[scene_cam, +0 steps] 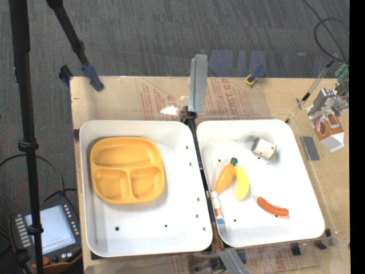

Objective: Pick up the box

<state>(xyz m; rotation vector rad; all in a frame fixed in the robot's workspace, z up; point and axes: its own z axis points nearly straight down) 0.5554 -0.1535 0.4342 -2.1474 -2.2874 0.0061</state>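
The box [331, 132], small and white with brown panels, hangs at the far right, past the right bin's [296, 176] outer rim and over the bench. My gripper [327, 116] sits directly on top of it, with the box's upper end caught between the grey fingers. The gripper body rises toward the right edge of the view.
The right bin holds a small white can [264, 148], an orange carrot [224, 177], a yellow banana [242, 182], a red sausage [272, 206] and a marker [217, 210] by the divider. A yellow compartment tray [128, 169] lies in the left bin [91, 221]. A grey post [198, 84] stands behind the bins.
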